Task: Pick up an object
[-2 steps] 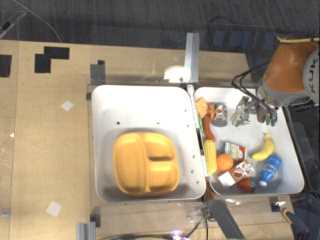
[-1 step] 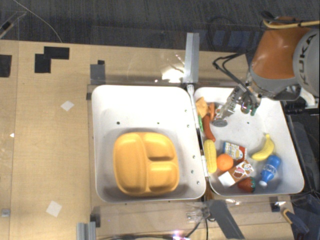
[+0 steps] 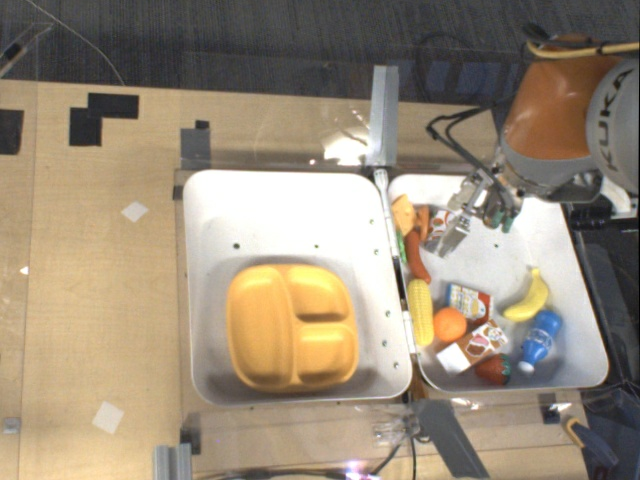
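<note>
Camera view: gripper (image 3: 452,230) hung low over upper left of right bin (image 3: 580,268), above small red-and-white packet (image 3: 436,226). Jaws' state impossible to tell. Corn (image 3: 420,306), orange (image 3: 449,325), banana (image 3: 529,296), blue bottle (image 3: 538,342) lay nearer front. Yellow divided tray (image 3: 292,322) sat in left bin (image 3: 215,208).

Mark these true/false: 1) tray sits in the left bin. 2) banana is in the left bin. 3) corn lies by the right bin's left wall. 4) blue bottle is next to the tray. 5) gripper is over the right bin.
1) True: the yellow tray sits in the left bin.
2) False: the banana is in the right bin.
3) True: the corn lies along that wall.
4) False: the blue bottle is in the right bin, near the banana.
5) True: the gripper is over its upper part.
</note>
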Controlling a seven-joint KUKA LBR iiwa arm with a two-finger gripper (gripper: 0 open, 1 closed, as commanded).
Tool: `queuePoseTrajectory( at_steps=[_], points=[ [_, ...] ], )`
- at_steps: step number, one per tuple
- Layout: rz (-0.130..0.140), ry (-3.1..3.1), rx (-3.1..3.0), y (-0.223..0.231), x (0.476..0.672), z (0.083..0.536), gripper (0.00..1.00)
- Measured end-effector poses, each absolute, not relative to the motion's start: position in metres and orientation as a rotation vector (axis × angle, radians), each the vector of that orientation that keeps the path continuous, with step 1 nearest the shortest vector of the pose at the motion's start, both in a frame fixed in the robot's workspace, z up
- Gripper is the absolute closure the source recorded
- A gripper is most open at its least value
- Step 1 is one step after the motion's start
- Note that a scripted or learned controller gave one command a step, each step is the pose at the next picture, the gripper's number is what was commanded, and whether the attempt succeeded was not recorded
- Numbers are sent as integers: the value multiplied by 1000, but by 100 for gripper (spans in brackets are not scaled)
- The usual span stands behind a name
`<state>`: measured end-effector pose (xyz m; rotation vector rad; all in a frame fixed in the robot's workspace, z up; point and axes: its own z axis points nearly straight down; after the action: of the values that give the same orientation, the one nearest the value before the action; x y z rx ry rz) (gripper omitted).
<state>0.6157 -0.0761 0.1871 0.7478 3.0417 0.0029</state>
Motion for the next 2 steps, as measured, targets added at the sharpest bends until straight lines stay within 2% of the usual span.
queuePoseTrajectory(
  at_steps=[1,2],
  points=[
    [1,3119,270,-72,633,188,0],
    [0,3114,365,-109,661,93,0]
  ],
)
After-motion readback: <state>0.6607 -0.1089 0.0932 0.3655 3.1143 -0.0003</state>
